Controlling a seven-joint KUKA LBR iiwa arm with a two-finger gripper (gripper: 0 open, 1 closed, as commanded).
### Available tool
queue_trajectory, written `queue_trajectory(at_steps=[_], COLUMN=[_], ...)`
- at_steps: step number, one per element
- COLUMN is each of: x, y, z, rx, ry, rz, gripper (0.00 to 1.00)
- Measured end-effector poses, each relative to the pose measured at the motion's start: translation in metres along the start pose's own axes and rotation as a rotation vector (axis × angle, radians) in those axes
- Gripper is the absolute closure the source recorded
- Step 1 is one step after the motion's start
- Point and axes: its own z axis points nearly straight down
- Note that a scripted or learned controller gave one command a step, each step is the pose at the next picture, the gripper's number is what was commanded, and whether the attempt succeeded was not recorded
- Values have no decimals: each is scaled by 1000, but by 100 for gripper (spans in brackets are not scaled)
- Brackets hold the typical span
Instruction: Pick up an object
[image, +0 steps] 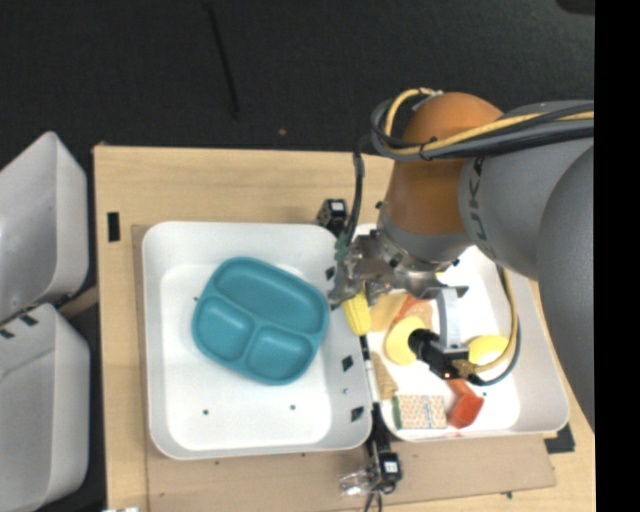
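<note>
Seemingly, tool (372, 285) is hovering just left of the yellow toy (401, 344); grip state unreadable, arm (440, 190) blocking. Toy is looking light, rigid, slick plastic; pinching across its edges seems best.

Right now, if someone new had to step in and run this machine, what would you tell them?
Gripper: low over the right bin's left side, its fingers hidden under the wrist.
Left bin: a blue divided plate.
Right bin: a heap of small things, among them a yellow piece, a yellow ball and an orange piece.
Done: nothing seen lifted.
Left: pick one up.
</note>
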Motion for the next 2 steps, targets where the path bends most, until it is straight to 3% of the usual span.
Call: queue_trajectory(at_steps=[1, 2], x=[7, 13], y=[4, -11], z=[9, 9], rx=[2, 2], ry=[-2, -2], rz=[-1, -2], gripper=[100, 100])
